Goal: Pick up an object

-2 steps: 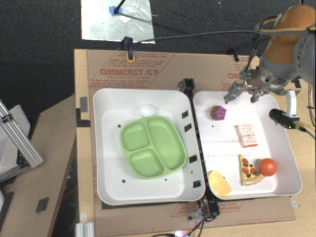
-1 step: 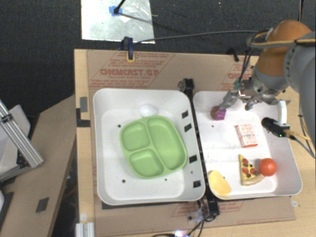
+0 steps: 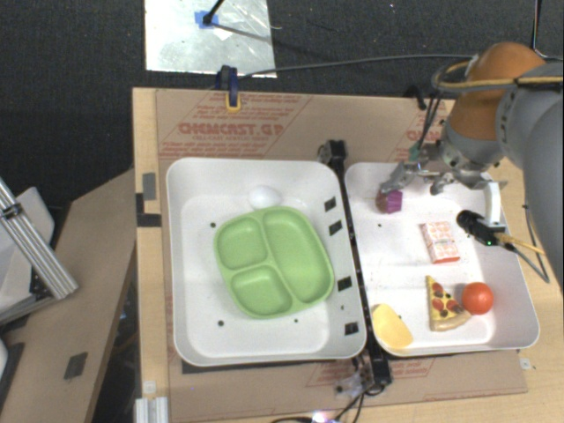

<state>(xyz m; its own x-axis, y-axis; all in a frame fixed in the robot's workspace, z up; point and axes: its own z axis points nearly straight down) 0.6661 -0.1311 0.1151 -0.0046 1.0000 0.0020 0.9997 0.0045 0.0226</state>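
Note:
The right bin (image 3: pixel 520 324) holds a small purple object (image 3: pixel 389 201) at its far left. It also holds a pink and white box (image 3: pixel 440 241), a pizza slice (image 3: pixel 443 304), a red ball-like fruit (image 3: pixel 477 298) and a yellow piece (image 3: pixel 391 326) at its front corner. My gripper (image 3: pixel 416 180) hangs over the far end of this bin with its fingers spread open. Its left finger (image 3: pixel 394 178) is just above the purple object, and nothing sits between the fingers.
The left bin (image 3: pixel 189 324) bears a green divided plate (image 3: pixel 271 260) and a small white object (image 3: pixel 264 197) behind it. A black divider (image 3: pixel 348 236) runs between the bins. The grey arm (image 3: pixel 529 122) covers the right bin's far right corner.

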